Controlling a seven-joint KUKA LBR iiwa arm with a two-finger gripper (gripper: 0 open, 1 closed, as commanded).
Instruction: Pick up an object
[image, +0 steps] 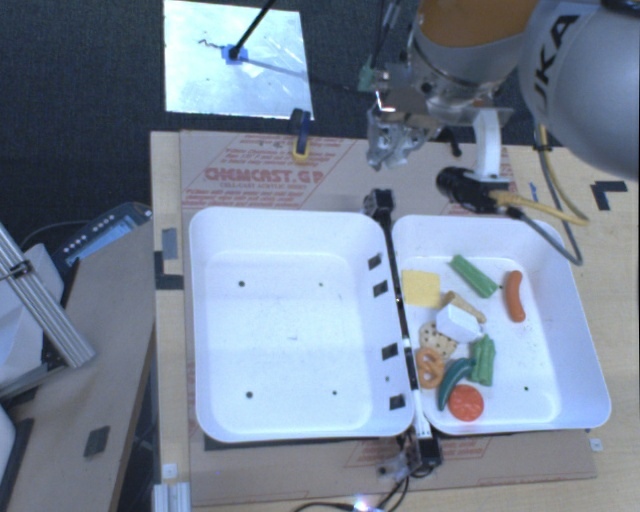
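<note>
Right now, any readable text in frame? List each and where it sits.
"CHEMCAST GP": red print, blurred, on the brown board under the bins.
"KA": partial black letters on the grey arm, rest cut off.
Further red print at the board's bottom edge: too small to read.

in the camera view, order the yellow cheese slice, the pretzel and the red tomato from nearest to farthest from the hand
The hand hangs above the far edge of the bench, behind the bins.
1. Yellow cheese slice: far left part of the right bin.
2. Pretzel: lower, by the left wall.
3. Red tomato: near the front edge.
</note>
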